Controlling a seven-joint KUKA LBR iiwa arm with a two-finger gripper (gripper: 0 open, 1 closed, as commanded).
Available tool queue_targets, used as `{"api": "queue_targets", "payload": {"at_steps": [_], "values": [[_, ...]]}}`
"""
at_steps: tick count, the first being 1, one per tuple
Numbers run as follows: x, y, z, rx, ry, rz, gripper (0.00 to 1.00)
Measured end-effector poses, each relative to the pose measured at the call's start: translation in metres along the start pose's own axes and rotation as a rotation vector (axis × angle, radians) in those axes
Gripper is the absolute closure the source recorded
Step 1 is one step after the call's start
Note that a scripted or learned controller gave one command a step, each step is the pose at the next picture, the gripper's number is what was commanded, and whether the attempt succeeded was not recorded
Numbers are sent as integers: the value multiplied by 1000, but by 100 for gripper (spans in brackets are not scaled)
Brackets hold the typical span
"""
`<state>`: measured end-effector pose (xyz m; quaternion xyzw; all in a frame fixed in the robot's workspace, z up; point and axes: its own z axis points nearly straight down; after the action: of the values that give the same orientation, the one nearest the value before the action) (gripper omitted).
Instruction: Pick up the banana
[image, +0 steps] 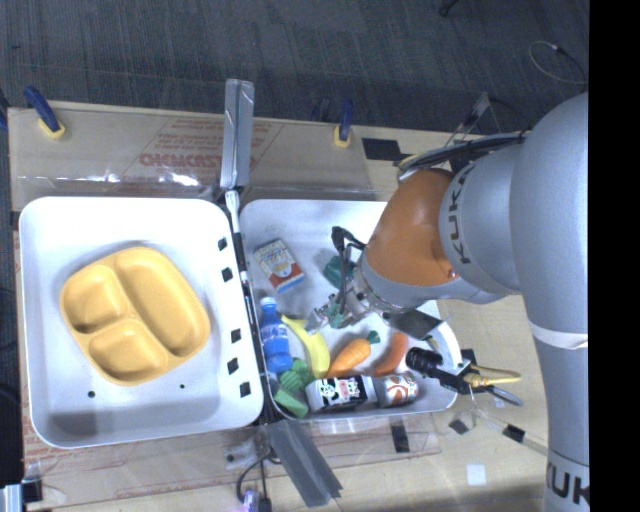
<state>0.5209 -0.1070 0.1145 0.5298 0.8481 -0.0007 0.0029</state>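
While the banana (309, 342) is lying loose in the right bin (300, 215), between the blue bottle (273, 335) and the carrot (350, 355), I am judging this as the approach step. My gripper (338, 312) is hovering just beside its upper right; its state I cannot tell. Next I am needing a short shift toward the lower left, then a descent.
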Motion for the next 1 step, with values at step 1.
{"api": "queue_targets", "payload": {"at_steps": [1], "values": [[0,0,0,0,0,0,0]]}}
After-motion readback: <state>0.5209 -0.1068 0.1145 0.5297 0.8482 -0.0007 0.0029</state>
